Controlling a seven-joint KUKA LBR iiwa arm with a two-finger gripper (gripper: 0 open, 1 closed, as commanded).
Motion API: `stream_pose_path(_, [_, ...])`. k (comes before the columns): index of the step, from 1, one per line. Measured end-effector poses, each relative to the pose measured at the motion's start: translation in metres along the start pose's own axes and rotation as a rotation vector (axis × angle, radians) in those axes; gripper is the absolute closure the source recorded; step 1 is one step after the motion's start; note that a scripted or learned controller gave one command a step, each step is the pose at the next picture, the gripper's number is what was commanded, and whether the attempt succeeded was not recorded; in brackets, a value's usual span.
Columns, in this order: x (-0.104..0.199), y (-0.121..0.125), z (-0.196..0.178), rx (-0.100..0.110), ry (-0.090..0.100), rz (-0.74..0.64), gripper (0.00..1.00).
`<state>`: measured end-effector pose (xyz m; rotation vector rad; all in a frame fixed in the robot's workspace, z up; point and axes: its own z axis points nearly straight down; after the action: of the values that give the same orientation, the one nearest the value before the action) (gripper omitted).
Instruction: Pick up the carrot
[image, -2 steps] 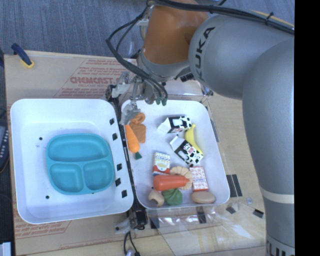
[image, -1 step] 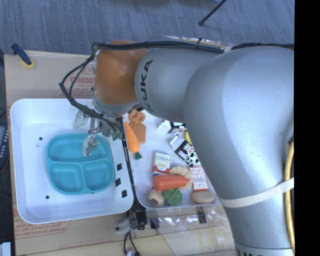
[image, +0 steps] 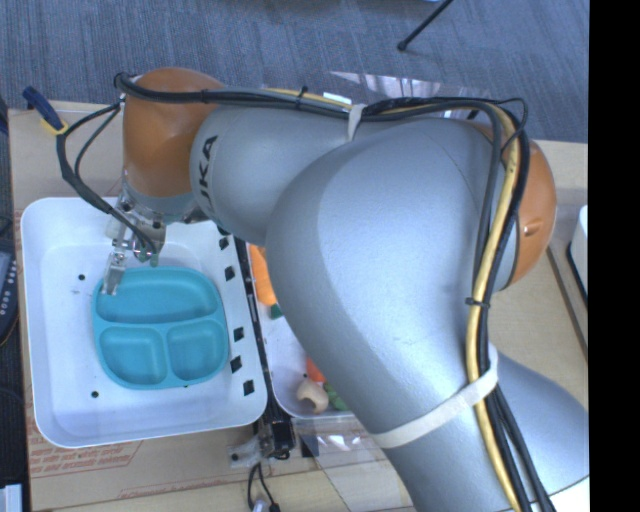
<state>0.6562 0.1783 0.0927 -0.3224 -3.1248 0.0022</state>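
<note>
Two white bins (image: 50, 330) sit on a tan counter (image: 80, 455) above blue-grey carpet (image: 250, 40). End effector (image: 122, 262), grip state unclear, hovers over a blue tray (image: 160, 330); carrot (image: 262, 275) lies in the right bin.

This looks like a robot lab. A big grey robot arm (image: 400, 300) with black cables (image: 300, 100) reaches over a wooden bench (image: 80, 455). Two white bins (image: 50, 300) sit side by side on it. The floor (image: 200, 40) is blue-grey carpet, like in an office.
</note>
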Motion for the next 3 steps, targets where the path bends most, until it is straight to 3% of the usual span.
stream_pose_path(1, [0.017,0.04,-0.08,-0.007,-0.008,0.09,0.0])
stream_pose_path(2, [0.013,0.037,-0.119,-0.002,-0.004,0.333,0.0])
stream_pose_path(3, [0.022,0.025,-0.01,0.007,0.008,0.472,0.0])
